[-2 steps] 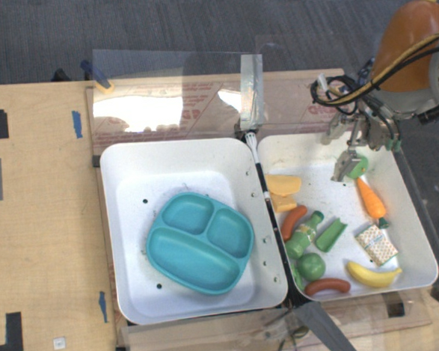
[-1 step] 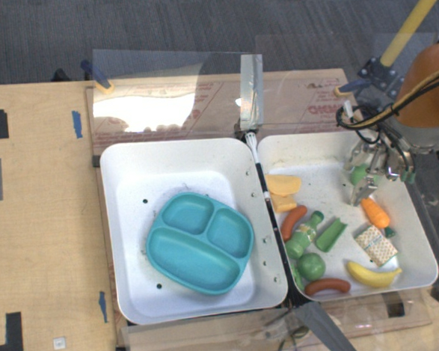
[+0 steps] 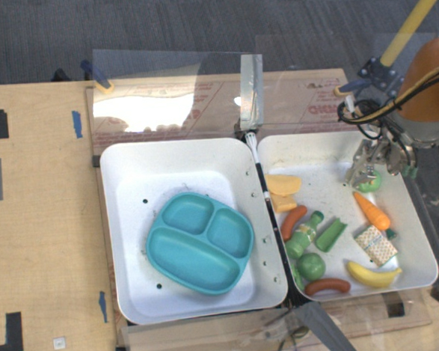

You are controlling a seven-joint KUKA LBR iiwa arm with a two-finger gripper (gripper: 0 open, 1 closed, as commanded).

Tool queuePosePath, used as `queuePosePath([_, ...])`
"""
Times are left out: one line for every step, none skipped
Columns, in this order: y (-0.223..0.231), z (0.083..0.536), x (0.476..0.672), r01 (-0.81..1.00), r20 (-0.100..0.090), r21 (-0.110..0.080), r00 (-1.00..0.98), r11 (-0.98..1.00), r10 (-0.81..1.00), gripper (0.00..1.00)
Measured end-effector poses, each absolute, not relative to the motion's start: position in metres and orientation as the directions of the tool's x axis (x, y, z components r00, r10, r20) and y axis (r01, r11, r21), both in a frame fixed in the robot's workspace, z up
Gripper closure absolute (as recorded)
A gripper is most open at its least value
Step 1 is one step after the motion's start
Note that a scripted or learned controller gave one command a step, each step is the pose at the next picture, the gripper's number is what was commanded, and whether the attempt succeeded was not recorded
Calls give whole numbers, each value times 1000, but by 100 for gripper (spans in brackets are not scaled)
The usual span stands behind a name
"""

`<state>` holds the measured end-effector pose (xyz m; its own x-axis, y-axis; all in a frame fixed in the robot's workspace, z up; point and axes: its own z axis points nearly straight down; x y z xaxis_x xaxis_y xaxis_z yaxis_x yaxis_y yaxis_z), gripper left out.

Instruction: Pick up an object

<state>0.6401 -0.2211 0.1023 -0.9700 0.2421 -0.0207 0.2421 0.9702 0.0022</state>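
Resting in the left bin (image 3: 122, 178), a teal divided plate (image 3: 200, 243) sits alone. Toy food fills the right bin (image 3: 424, 254): a yellow wedge (image 3: 282, 185), a red sausage (image 3: 292, 222), green pieces (image 3: 314, 236), a banana (image 3: 372, 274) and a carrot (image 3: 372, 209). Just above the carrot hovers the gripper (image 3: 366, 177); whether it is gripping anything cannot be told.

The arm (image 3: 429, 89) has an orange band, black cables looping beside it — and a metallic grey gripper (image 3: 367, 170).
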Motion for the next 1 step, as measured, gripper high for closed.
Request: queuePosePath([-221,101,639,242,-18,2,-970,970,242,0])
